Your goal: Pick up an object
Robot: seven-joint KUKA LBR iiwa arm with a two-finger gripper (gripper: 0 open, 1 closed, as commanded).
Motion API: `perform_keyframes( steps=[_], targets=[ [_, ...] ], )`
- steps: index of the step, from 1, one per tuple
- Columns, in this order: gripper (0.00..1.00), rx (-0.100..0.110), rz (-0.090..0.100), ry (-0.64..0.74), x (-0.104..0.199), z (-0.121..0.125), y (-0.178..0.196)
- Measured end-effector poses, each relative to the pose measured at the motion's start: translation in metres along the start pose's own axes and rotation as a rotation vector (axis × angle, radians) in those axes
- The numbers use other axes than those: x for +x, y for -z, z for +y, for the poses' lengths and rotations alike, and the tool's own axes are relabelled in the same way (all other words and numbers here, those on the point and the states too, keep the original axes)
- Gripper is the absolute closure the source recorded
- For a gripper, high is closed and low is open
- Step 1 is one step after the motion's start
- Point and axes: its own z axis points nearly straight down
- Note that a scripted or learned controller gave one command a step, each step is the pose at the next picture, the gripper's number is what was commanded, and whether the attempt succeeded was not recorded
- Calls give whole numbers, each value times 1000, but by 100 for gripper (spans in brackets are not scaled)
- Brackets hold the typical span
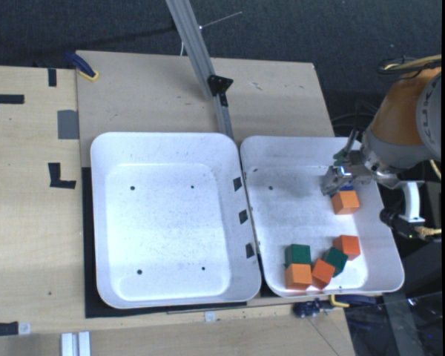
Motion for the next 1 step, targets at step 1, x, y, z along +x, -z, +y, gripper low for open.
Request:
perform_keyframes(
  steps=[1],
  targets=[
    [100, -3, -1, 0, -9, 2, 59]
  ],
)
